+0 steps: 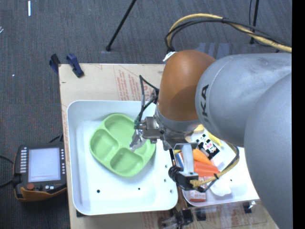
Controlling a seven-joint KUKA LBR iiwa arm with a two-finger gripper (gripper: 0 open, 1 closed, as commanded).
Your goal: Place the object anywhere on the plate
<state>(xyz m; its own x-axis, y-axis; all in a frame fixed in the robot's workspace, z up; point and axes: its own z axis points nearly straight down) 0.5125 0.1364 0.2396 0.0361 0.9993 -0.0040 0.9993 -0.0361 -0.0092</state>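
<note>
The green plate [119, 147] looks like smooth, matt plastic, lying in a white bin [78, 128] of glossy plastic. Beyond the bin, bare brown cardboard [102, 82]. The arm [248, 104] is smooth grey, its band [183, 87] glossy orange.

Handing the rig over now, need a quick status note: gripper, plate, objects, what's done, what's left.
Gripper: low over the right part of the green plate; can't tell whether it carries anything.
Plate: in the left bin, three compartments, nothing visible in the parts the arm leaves uncovered.
Objects: an orange piece and a black-and-white item lie among the clutter in the right bin.
Done: nothing confirmed on the plate.
Left: verify a placement, otherwise pick again.
</note>
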